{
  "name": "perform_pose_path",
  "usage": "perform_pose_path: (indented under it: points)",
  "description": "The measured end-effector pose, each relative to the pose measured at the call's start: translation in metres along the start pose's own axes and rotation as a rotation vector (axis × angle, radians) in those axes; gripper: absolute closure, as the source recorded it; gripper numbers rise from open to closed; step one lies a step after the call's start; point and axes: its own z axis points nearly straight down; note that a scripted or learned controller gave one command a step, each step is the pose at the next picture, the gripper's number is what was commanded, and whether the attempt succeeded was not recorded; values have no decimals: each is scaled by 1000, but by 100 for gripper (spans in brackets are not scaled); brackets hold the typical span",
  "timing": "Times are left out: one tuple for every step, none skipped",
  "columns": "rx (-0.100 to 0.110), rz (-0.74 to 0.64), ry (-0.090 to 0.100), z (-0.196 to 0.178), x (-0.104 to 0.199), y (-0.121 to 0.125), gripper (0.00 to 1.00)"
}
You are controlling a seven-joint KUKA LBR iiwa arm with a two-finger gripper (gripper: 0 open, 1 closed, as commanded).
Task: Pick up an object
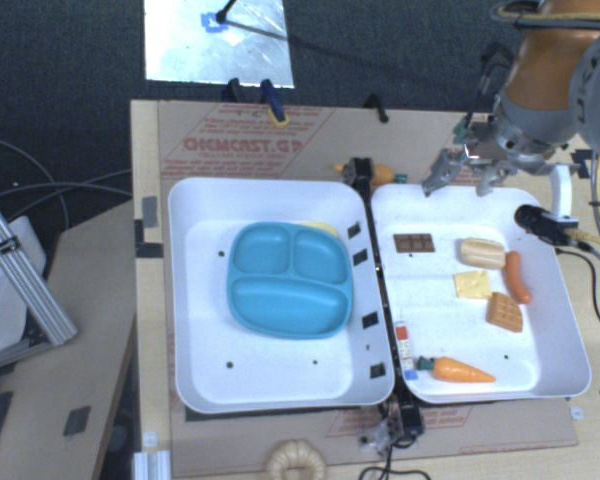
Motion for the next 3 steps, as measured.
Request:
perform_pose_path:
  points:
    - [3,1,0,42,2,-2,0]
    - [3,2,0,85,-2,-6,0]
    - [5,-1,0,148,1,-4,0]
